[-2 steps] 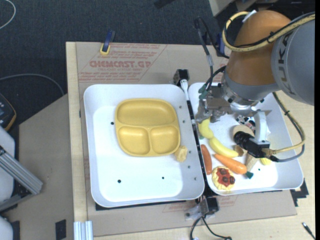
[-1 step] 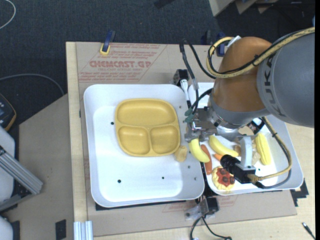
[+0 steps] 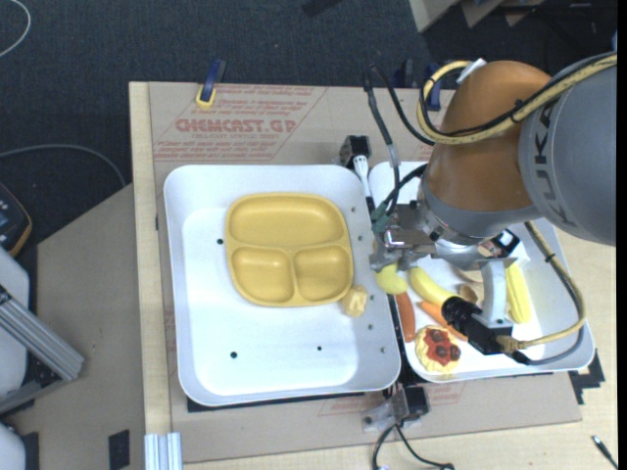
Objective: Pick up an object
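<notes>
Nearest, in the right bin, lie a round pizza toy, a slim orange carrot, a smooth banana and a yellow corn cob. The tool hangs over the bin's left edge by a lemon; its grip I cannot tell. Left bin holds a glossy three-part yellow tray.

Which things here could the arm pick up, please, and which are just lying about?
Belonging to the job:
- yellow toy banana
- orange toy carrot
- small toy pizza slice
- grey arm's gripper

Lying about:
- yellow three-compartment plastic tray
- blue-and-yellow clamp
</notes>
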Controlling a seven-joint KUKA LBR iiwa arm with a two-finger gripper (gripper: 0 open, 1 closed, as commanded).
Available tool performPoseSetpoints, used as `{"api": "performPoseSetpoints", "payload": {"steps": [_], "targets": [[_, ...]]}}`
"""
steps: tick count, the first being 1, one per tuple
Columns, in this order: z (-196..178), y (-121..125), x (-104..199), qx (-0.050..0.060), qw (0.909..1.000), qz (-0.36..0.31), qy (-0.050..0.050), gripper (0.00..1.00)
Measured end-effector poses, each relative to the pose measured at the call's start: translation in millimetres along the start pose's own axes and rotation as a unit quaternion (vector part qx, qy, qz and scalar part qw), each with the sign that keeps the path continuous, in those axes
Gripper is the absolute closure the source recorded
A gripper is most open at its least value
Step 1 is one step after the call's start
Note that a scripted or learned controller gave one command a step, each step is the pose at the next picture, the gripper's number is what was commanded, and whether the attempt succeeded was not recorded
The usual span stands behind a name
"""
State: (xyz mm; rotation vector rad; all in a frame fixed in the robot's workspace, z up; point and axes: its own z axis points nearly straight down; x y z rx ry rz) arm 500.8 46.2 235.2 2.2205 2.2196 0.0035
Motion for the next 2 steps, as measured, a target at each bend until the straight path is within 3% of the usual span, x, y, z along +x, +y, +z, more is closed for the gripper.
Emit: {"api": "performPoseSetpoints", "payload": {"steps": [2], "targets": [[4.7,1.6,11.3,0.001,1.0000,-0.001,0.000,1.00]]}}
